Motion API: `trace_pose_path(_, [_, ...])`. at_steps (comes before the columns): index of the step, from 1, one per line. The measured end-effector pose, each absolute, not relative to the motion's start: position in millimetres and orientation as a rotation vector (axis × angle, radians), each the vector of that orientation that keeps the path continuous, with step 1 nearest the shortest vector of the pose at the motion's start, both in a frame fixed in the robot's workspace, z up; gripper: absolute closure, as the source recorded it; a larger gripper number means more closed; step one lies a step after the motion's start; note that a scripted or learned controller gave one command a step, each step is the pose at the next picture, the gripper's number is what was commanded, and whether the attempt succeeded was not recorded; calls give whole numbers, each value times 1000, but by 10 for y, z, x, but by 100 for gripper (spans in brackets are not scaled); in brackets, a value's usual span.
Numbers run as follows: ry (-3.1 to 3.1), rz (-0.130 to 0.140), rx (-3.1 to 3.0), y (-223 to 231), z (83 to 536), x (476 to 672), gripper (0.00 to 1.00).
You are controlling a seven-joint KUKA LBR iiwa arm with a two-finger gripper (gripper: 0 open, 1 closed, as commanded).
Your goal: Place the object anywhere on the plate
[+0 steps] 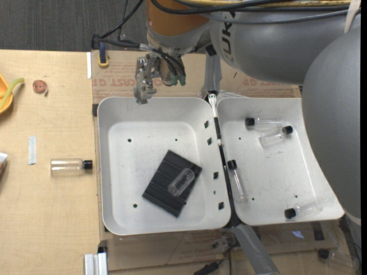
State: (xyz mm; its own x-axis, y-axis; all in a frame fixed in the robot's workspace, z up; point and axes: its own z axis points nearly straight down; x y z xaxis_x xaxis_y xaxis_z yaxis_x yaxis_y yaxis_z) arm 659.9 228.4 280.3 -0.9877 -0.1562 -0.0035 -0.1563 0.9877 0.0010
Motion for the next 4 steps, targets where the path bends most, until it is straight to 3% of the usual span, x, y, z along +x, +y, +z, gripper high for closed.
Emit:
trace_pose_path(1, [3078,1,-601,1557,4366,6603,100])
trace_pose_path(2, [2996,2,-936,1604,2936,5872,100])
trace_pose_path(3, [2913,2,-1161,1682,4429,6602,100])
trace_pose_path(4, [2772,2,-1473,1848,3989,5318,100])
